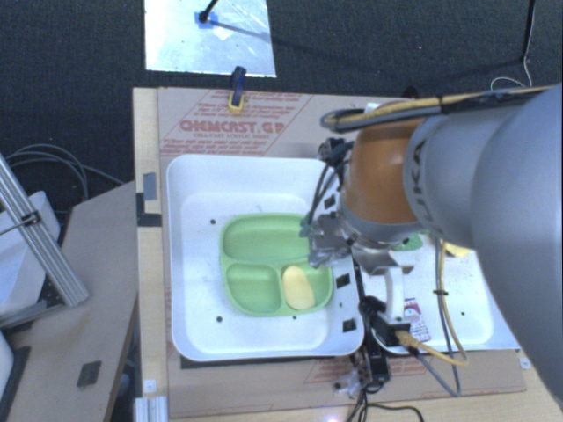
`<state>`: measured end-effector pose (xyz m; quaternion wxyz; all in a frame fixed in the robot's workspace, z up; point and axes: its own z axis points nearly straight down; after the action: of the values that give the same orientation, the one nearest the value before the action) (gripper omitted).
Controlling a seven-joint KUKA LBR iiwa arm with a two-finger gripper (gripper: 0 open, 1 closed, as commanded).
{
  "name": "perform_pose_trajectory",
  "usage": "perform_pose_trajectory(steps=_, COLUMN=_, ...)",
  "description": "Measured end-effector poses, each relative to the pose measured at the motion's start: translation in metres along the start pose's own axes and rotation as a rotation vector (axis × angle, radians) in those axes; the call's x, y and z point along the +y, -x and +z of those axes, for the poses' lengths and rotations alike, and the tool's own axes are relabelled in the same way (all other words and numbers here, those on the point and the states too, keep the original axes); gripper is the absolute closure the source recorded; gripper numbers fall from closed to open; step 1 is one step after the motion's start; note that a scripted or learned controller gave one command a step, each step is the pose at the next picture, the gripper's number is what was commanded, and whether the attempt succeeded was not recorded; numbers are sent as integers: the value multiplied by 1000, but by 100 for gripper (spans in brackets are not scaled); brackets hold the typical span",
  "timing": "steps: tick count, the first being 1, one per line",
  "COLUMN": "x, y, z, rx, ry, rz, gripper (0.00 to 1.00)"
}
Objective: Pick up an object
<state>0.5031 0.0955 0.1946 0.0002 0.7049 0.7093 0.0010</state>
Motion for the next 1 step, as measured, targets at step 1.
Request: perform_pose_trajectory(steps=1, x=37, y=43, z=11, rx=-2, ry=1, rz=8, gripper=100)
